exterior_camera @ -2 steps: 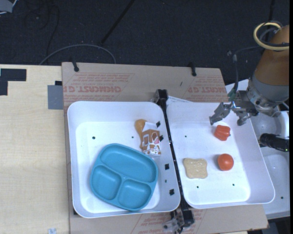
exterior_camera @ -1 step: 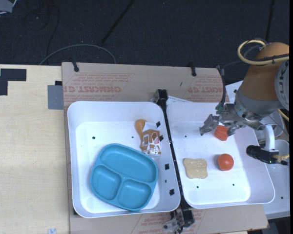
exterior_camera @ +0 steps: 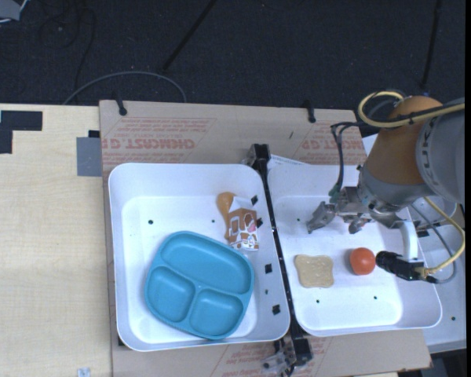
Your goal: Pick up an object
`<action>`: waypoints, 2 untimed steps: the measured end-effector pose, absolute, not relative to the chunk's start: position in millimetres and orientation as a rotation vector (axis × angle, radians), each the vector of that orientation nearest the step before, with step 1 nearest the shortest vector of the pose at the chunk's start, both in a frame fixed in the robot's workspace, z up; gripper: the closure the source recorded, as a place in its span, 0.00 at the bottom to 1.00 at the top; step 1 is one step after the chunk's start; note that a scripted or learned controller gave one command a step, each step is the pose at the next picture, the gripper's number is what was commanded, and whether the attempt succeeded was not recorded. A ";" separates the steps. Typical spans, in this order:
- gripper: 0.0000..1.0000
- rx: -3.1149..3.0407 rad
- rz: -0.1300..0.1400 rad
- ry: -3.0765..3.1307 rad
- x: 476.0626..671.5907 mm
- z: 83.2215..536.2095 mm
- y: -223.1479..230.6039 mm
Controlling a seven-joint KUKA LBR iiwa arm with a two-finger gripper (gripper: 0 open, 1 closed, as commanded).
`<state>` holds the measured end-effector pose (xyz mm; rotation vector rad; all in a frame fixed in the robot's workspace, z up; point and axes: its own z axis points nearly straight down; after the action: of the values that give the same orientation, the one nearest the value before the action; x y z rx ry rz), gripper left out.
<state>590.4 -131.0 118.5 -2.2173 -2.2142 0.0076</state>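
A blue tray [exterior_camera: 198,285] is held in the left bin [exterior_camera: 133,203]; toast [exterior_camera: 314,271] and tomato [exterior_camera: 362,261] in the right bin [exterior_camera: 377,312], the gripper [exterior_camera: 339,220] spread apart

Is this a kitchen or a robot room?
Probably a robot lab, not a kitchen. A grey robot arm reaches over two white bins on a bench, cables run across the dark floor, and the food, like the tomato, looks like toys.

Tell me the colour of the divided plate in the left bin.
Light blue, plain, no pattern. The divided plate shows clearly in the camera view.
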 end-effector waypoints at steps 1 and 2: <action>1.00 -2.224 0.005 -2.213 591.5 132.4 -132.6; 1.00 -2.226 -0.002 -2.220 583.5 188.9 -129.7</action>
<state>583.5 -129.7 188.9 -2.2261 -2.2198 -0.0025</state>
